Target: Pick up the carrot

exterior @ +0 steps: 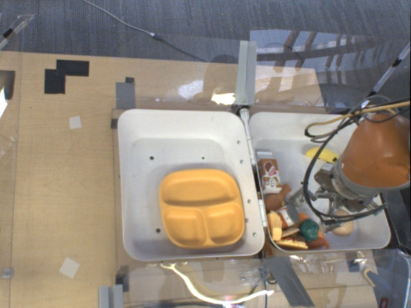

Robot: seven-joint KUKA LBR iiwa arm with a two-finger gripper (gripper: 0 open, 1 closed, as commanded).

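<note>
- End effector (334,215) hung low over the right bin (292,133), under the orange band of the arm (379,153); whether it was released or clenched could not be told, since the wrist and black cables covered it.
- Carrot (316,238), orange with a green top (309,228), lay in the near corner of the right bin, just beside the end effector and apart from it as far as could be seen.
- Around the carrot a heap of small food items was packed close: a brown-and-white carton (270,175) against the dividing wall, a pale wedge (276,222), flat orange crackers (292,242), a pale egg-like piece (343,228) and a yellow piece (321,153) farther back.
- Left bin (148,133) held a yellow sectioned tray (202,207), set toward its near right side, close to the divider.
- Far half of the right bin was bare white floor, and the left bin was bare along its far and left sides.
- Both bins sat on the wooden surface (58,191), which lay open to the left.
</note>
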